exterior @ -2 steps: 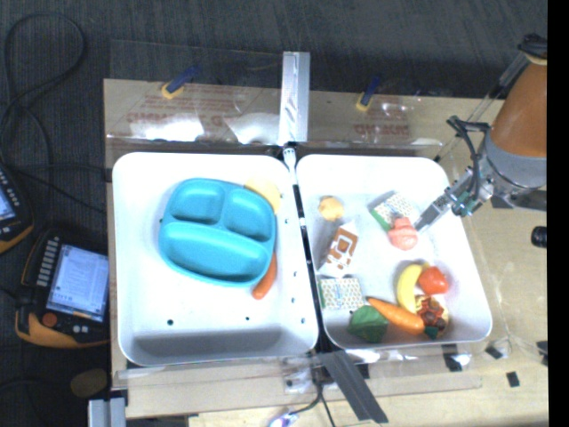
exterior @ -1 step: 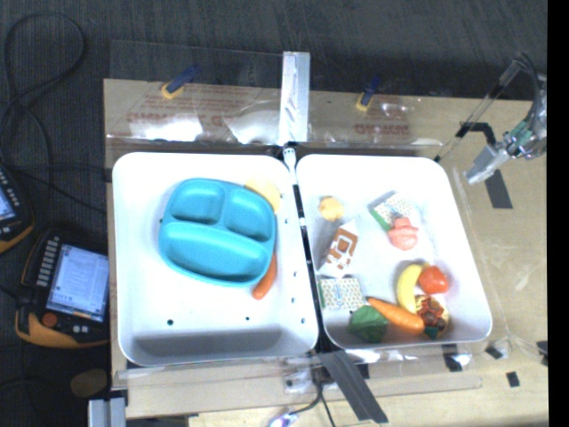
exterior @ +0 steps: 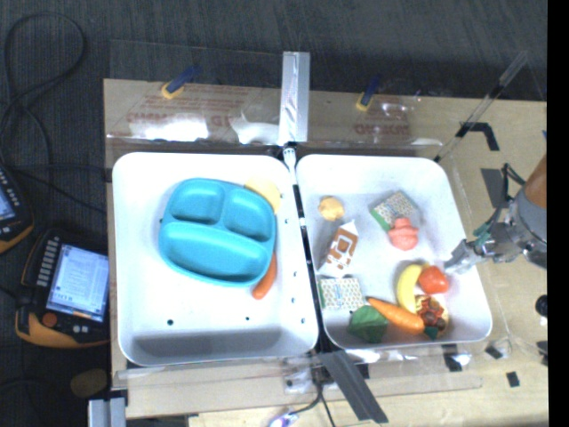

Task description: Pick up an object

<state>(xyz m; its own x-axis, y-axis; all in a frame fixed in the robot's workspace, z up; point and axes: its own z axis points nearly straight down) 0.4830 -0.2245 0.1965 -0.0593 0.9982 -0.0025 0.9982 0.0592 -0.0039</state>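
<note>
Gripper [exterior: 462, 254] sits at the right bin's [exterior: 373, 163] right edge, tomato [exterior: 433, 280] just lower-left of it, can't tell the finger state tbh.

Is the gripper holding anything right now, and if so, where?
Nothing is held. The gripper sits at the right bin's right rim, near the tomato.

You look down on a dark grey carpeted floor [exterior: 222, 12] surrounding a tan wooden bench [exterior: 222, 105]. Black cables [exterior: 36, 69] loop across the floor past the bench's left edge. Near its lower left corner, a handheld pendant [exterior: 67, 283] with a lit screen lies on the floor. Light is even.
</note>
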